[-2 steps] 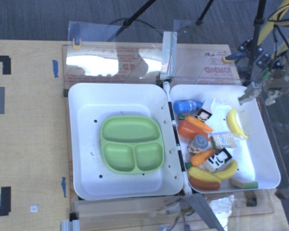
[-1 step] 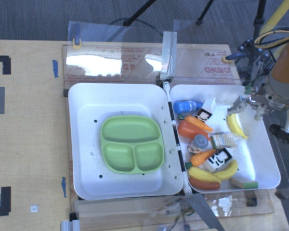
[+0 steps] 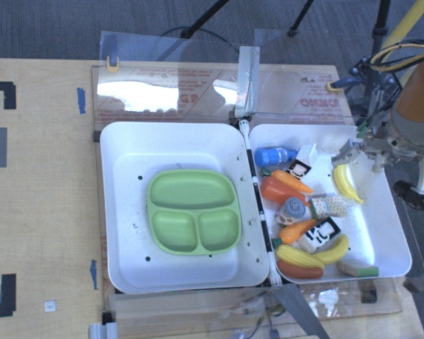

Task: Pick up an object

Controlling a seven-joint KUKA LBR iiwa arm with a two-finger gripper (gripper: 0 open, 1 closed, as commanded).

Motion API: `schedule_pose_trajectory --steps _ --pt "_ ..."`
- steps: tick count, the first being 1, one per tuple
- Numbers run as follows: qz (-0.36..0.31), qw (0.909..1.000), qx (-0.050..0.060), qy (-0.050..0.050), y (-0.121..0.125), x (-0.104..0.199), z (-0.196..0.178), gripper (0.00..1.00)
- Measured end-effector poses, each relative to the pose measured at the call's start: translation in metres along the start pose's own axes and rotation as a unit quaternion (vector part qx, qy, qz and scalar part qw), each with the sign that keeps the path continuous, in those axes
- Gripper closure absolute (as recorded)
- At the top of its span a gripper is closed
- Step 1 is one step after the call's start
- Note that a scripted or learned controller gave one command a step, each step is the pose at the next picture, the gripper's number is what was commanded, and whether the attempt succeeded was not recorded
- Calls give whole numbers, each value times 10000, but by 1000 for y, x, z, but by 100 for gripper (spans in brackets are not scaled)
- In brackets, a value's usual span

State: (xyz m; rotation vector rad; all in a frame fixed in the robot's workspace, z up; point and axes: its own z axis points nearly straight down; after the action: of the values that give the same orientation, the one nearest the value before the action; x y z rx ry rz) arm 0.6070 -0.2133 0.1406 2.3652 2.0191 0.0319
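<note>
Here, two shallow white plastic bins sit side by side. The left bin carries a pale green three-compartment plate, lying flat near its centre. The right bin holds the pickable clutter: a small yellow toy banana, an orange toy carrot, a blue object at the back, and a second yellow banana near the front wall, with small tagged pieces between them.

The gripper hangs over the right bin's far corner, just above the small banana's upper end. Whether its jaws are parted or closed cannot be told; nothing is visibly gripped. Judged likely target: that banana, lying apart from the pile and so easier to approach.
</note>
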Motion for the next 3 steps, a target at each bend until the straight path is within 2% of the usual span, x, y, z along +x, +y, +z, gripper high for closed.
schedule_pose_trajectory --steps 1,2,3 --pt "-145 9998 152 42 -9 4 18 0" --pt "-425 9989 165 82 -32 10 52 0" --pt "-418 9990 152 49 -31 7 42 100"
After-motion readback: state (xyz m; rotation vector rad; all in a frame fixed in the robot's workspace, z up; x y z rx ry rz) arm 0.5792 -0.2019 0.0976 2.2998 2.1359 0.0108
